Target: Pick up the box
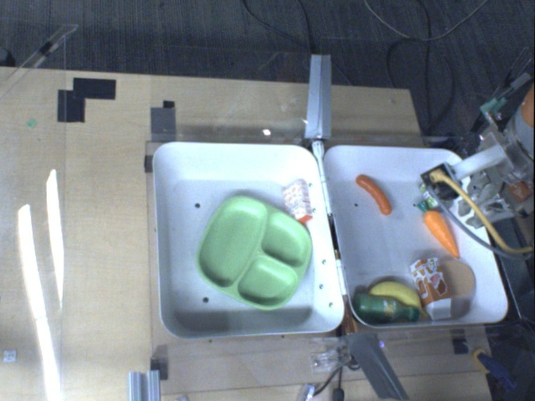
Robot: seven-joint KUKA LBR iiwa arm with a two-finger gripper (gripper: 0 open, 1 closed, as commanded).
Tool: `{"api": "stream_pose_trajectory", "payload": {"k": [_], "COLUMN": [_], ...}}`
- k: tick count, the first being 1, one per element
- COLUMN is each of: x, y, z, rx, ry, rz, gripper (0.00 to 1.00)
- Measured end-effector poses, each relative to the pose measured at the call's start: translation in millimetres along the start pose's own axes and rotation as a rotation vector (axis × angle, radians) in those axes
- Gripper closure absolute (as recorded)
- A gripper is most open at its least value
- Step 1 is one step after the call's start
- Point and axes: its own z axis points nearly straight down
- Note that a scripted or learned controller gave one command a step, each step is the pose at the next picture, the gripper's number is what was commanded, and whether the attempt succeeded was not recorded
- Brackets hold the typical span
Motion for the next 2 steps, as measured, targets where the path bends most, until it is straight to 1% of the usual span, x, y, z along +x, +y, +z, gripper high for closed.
{"api": "stream_pose_trajectory", "payload": {"k": [2], "x": [5], "y": [0], "z": [-21], "rx": [-0.01], "ry": [0.008], "rz": [-0.024], "gripper": [1.0]}}
